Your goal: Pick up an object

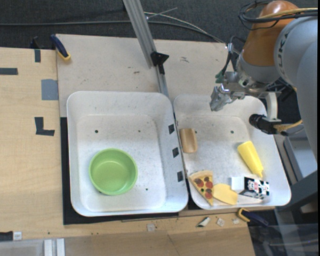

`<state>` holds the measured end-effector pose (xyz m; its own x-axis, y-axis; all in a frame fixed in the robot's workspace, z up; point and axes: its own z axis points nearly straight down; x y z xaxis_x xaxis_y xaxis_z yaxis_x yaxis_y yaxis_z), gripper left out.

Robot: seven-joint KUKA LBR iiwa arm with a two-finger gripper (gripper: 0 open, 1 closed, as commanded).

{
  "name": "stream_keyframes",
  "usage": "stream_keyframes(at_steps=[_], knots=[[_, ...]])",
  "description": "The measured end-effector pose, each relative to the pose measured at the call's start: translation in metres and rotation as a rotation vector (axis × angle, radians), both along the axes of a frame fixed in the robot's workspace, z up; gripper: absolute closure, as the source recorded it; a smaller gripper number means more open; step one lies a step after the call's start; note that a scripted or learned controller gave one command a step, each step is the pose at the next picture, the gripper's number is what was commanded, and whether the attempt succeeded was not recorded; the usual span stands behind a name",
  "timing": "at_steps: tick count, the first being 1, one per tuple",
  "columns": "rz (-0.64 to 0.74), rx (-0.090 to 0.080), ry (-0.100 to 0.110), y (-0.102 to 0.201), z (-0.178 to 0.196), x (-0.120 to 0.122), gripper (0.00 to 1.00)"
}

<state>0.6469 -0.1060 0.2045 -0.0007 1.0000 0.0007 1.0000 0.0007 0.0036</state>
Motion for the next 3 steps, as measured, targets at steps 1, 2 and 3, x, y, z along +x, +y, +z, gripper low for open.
stream_keyframes(at_steps=[1, 2, 3], knots=[[0.001, 0.000, 0.004, 0.000, 0.011, 0.000, 1.00], [0.003, 0.001, 0.009, 0.042, 0.011, -0.014, 1.00], [0.006, 0.002, 0.010, 0.102, 0.019, -0.033, 1.00]])
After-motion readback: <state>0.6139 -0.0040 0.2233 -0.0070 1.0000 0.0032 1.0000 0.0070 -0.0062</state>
